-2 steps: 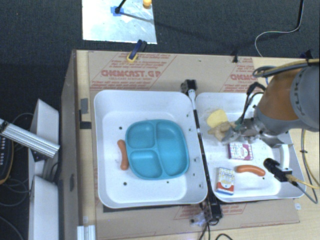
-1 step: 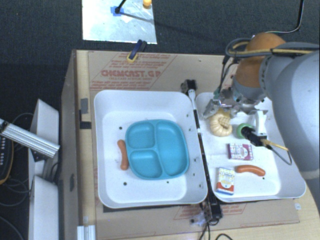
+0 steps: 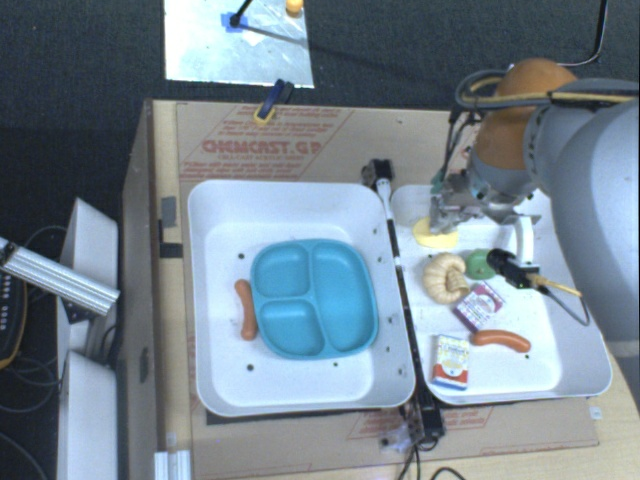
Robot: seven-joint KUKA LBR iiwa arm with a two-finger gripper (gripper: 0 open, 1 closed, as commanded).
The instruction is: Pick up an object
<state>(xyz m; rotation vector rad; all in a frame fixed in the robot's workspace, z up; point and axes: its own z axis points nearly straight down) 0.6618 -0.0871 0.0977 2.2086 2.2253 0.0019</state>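
We keep the gripper [image 3: 447, 218] centred over the yellow piece [image 3: 433, 234] w/ a straight descent; can't tell jaw state.

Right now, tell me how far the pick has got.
Done: the gripper is down in the right bin, over the yellow piece. In hand: nothing visibly lifted; I cannot tell its grip. Left: grasp and raise something. The croissant, both boxes and the sausage lie untouched.
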